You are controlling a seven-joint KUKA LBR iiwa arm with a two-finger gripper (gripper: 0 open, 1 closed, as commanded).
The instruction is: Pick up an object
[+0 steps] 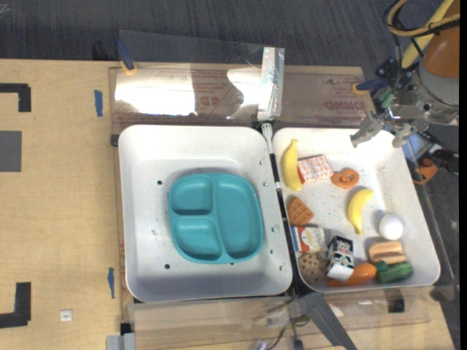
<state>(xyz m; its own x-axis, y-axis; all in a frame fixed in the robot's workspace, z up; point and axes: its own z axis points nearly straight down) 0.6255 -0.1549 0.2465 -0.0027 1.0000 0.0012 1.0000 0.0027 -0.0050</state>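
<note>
Hovering over the far right corner of the right bin, our gripper carries nothing; its two fingers are spread apart, one pointing toward the bin's back rim and the other toward its right wall. We judge that this open stance is kept so the fingers can straddle something on the way down.

No one thing is named by the task, so any toy in the right bin will serve. Closest to us are the doughnut and the small carton with red print, which lies touching the first banana along the bin's left wall. A second banana rests alone near the middle, with bare white floor on both sides, which in our view makes it the easiest to straddle. The white egg, hot dog, carrot, green vegetable, milk carton and cookie crowd the near edge, leaving little room for fingers.

The left bin holds a teal divided plate, well apart from us.
</note>
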